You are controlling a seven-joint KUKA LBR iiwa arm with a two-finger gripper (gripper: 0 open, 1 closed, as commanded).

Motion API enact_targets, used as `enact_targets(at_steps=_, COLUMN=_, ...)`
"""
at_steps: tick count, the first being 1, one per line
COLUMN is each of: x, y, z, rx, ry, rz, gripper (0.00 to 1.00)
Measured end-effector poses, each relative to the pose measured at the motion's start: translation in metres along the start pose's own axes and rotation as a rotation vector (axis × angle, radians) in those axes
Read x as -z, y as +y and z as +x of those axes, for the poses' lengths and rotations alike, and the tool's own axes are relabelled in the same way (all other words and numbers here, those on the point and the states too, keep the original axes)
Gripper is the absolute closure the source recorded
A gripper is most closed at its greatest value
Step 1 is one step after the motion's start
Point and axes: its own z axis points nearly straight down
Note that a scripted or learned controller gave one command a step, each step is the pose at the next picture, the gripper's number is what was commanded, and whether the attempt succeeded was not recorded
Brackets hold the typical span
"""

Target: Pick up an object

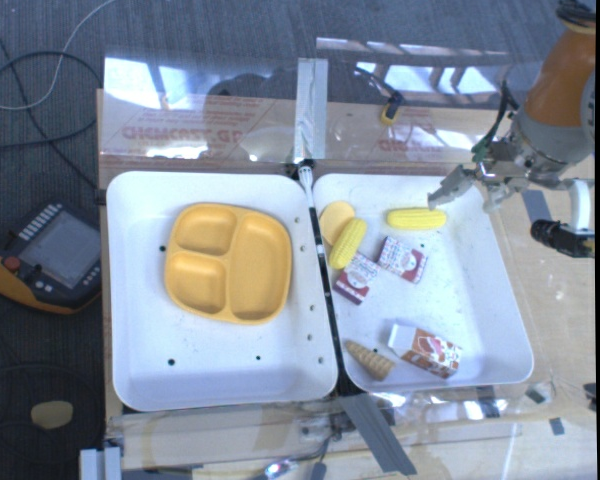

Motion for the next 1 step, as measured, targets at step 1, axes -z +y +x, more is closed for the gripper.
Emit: enact_targets(at_steps=1, x=-0.1185, y=-0.0013, z=0.0659, rx=0.083, ry=-0.002, rz=-0.001, gripper=0.0)
